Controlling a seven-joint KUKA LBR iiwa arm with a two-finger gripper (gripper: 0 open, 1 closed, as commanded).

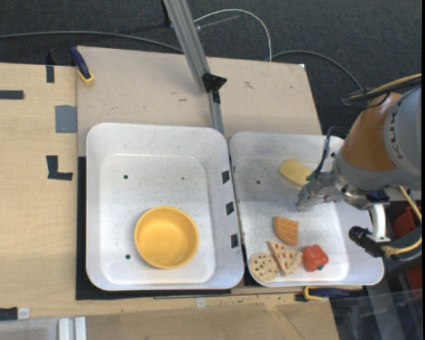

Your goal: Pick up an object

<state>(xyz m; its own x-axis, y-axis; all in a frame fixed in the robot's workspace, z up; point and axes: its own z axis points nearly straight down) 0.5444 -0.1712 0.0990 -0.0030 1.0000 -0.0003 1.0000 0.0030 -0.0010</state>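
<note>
Standing by the bench, looking down at a slant. Two shallow white plastic bins sit side by side; taking the right bin [258,158] as the landmark for everything else.

The grey robot arm w/ an orange band [372,144] reaches in over the right bin's right rim. Its two-finger gripper [306,200] hangs low over the middle of that bin, pointing down & left. The tips look dark and bunched together; can't tell how far apart they are, and nothing is visibly held between them.

Just behind the gripper, toward the bin's far side, lies a pale yellow rounded toy piece, banana-like [295,171]; the arm's wrist covers part of its right end, so whether they touch is unclear.

Toward the bin's near edge, apart from the gripper: an orange wedge-shaped toy [286,229], then a tan triangular pizza-slice toy [283,256], w/ a round speckled cookie [263,266] beside it at the near-left corner, and a red pepper-like toy [314,258] on its other side.

Left of the right bin, touching along the shared edge, is the second white bin [106,147]; a yellow plastic bowl [166,237] sits upright in its near half.

A grey metal pole [191,37] slants up from the far end of the seam betw. the bins.
</note>
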